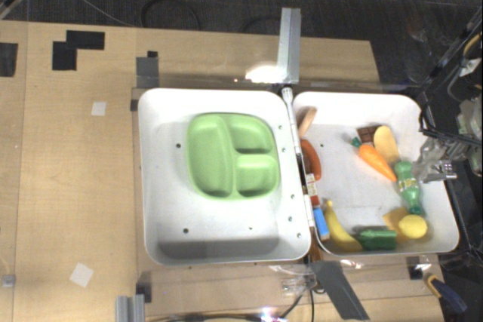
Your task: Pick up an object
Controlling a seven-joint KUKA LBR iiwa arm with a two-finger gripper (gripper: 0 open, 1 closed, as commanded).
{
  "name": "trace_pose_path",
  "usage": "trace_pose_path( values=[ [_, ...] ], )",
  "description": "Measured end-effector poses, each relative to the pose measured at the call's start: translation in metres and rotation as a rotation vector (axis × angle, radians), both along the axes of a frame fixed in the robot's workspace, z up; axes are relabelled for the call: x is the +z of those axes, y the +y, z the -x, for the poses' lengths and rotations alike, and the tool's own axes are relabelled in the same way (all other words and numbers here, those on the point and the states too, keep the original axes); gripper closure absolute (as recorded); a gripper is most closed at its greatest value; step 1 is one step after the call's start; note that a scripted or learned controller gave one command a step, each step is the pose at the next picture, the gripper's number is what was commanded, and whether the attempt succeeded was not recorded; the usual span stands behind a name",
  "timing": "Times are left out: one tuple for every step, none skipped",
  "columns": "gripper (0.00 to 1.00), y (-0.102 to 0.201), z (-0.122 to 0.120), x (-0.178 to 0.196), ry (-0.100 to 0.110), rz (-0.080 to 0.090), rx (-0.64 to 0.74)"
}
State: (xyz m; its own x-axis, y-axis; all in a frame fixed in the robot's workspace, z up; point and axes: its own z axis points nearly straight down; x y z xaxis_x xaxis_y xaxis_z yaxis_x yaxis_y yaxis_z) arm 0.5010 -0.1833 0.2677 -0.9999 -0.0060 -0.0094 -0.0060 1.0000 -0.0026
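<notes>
The right white bin (355,96) holds several toy foods. An orange carrot (375,161) lies by a yellow fruit (385,141) and a small brown piece (365,135). A green bottle (408,188) lies near the right wall, above a lemon (412,225) and a green block (377,238). A banana (339,228), a blue piece (320,223) and a red sausage (311,161) line the left wall. My gripper (432,166) hangs at the bin's right edge, just right of the green bottle, with nothing visibly in it.
The left white bin (166,237) holds a green divided plate (230,154). A metal post (290,45) stands behind the divider between the bins. A tan wooden piece (306,121) leans at the right bin's top left. Cables hang at the far right.
</notes>
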Motion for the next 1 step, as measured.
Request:
trace_pose_path(
  values=[
    [0.0, -0.0136, -0.0007, -0.1682, 0.01, -0.004, 0.29]
  ],
)
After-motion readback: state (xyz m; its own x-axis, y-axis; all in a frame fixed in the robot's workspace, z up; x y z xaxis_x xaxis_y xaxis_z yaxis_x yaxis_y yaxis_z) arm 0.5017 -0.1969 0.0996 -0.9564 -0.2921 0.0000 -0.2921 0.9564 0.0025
